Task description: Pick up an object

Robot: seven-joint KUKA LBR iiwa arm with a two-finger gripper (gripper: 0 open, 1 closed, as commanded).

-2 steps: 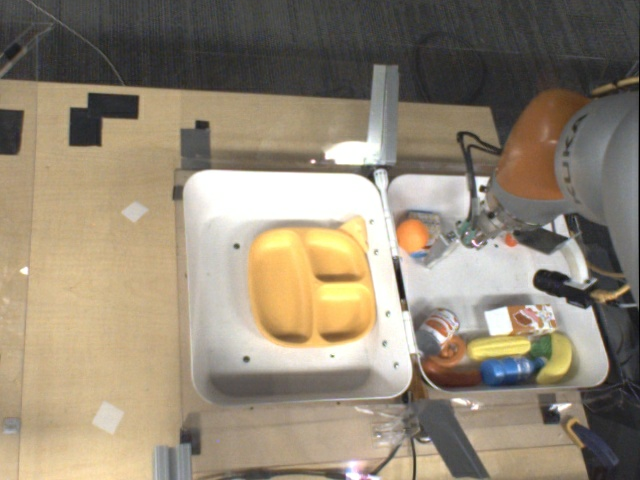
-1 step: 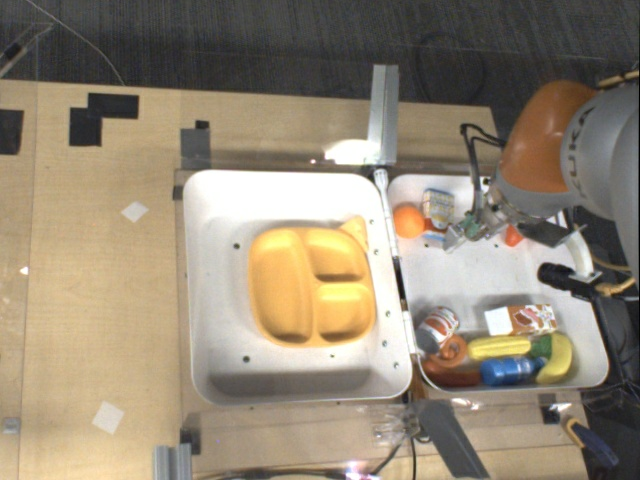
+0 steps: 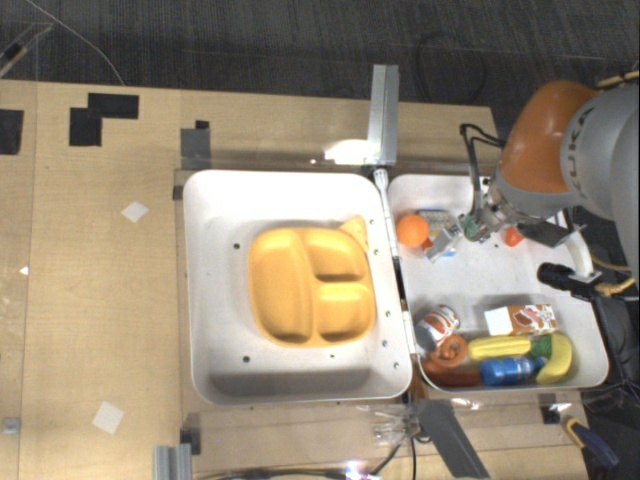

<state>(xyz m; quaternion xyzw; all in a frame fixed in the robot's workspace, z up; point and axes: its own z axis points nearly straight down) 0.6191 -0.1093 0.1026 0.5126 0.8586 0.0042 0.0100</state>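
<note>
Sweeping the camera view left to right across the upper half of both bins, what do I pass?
Left bin's rim → yellow divided tray → orange ball → end effector, low over the right bin → small red item just right of it.

A yellow divided tray (image 3: 308, 285) lies in the left bin (image 3: 215, 368). Right of it, the pincer (image 3: 470, 226) hangs beside an orange ball (image 3: 412, 230), above a banana (image 3: 560, 358).
</note>
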